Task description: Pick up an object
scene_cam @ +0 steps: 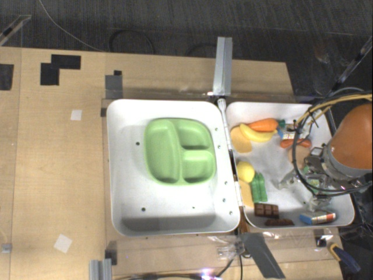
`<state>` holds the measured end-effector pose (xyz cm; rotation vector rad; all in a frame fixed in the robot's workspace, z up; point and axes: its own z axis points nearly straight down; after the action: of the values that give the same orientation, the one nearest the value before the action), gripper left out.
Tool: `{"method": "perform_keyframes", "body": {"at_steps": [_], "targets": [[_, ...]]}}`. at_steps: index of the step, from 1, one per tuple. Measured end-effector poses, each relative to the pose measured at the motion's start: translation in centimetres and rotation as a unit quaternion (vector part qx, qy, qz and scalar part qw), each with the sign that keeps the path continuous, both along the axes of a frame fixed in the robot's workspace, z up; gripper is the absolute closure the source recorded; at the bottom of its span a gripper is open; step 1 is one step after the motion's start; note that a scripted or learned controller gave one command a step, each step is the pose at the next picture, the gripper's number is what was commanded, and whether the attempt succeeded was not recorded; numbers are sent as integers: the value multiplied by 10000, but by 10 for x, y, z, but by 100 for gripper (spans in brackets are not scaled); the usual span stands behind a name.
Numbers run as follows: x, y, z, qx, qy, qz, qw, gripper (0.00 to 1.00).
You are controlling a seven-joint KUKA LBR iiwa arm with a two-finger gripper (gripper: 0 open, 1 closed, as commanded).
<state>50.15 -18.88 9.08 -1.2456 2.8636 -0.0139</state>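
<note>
Gripper (303, 182) low over right bin (344, 217), under orange band (352, 142) and cables; grip state impossible to tell. Carrot (263, 124), banana (256, 135), lemon (245, 171), green piece (258, 188), chocolate bar (267, 210) along bin's left side. Marker (317, 218) near front edge. Green divided tray (178, 150) in left bin (125, 174).

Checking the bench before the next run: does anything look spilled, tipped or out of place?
Nothing stands out. The green tray lies flat in the left bin, and the toy food, such as the carrot and banana, lies loose inside the right bin.
</note>
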Motion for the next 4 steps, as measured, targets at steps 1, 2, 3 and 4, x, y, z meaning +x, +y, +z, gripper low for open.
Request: {"method": "perform_keyframes", "body": {"at_steps": [1,2,3,4], "targets": [[-3,-10,0,-30,-3,1088,9941,0],[-7,-7,0,-7,7,2839,9589,0],[-8,-13,0,-49,8,3058,9521,0],[-8,-14,0,-70,3,3594,9331,0]]}}
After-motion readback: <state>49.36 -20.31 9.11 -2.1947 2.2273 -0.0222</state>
